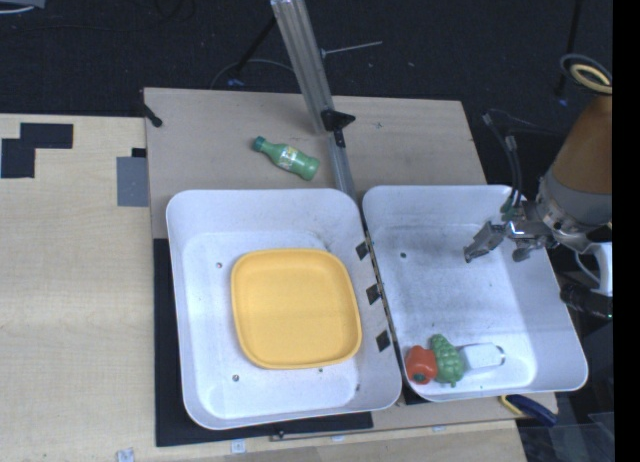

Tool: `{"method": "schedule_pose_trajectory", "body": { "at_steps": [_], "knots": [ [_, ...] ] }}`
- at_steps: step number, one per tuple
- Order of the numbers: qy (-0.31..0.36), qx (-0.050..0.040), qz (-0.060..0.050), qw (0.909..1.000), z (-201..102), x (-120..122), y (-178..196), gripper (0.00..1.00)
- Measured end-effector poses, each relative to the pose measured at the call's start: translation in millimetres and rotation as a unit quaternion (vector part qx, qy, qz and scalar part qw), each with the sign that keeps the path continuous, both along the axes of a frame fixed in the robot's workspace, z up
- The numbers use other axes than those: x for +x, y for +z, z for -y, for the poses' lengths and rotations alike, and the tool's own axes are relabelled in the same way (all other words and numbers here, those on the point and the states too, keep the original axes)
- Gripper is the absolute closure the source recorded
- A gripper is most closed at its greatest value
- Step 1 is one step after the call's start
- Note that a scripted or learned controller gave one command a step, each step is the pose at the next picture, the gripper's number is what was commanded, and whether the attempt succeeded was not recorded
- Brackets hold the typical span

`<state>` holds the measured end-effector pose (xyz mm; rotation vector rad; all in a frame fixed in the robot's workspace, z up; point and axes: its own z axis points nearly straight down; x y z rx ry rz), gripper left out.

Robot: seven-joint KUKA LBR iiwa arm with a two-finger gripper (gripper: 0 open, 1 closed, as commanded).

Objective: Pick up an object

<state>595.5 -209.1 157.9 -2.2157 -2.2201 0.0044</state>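
In the right bin [530, 350], near its front edge, lie a red tomato-like toy [421, 364], a green leafy toy [449, 360] touching it, and a small white piece [484, 356] beside them. My gripper [495, 252] hangs over the bin's back right part, well behind those toys. Its fingers are spread open with nothing between them. A yellow square plate [296, 307] lies flat in the left bin [200, 240].
A small green bottle [286, 157] lies on its side on the bench behind the left bin. A slanted metal rail [312, 60] rises behind the bins, ending near their dividing edge. Black clips [372, 293] sit along the seam between the bins.
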Motion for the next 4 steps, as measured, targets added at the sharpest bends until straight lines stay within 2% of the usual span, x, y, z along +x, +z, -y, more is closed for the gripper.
{"method": "schedule_pose_trajectory", "body": {
  "at_steps": [1,2,3,4],
  "knots": [
    [0.0,0.0,0.0,1.0,-9,-3,-60,0.0],
    [-0.001,-0.0009,0.003,1.0,-8,-2,-47,1.0],
    [-0.001,-0.0011,0.004,1.0,-8,-3,-3,1.0],
    [-0.001,-0.0014,0.005,1.0,-13,-6,56,1.0]
  ]
}}
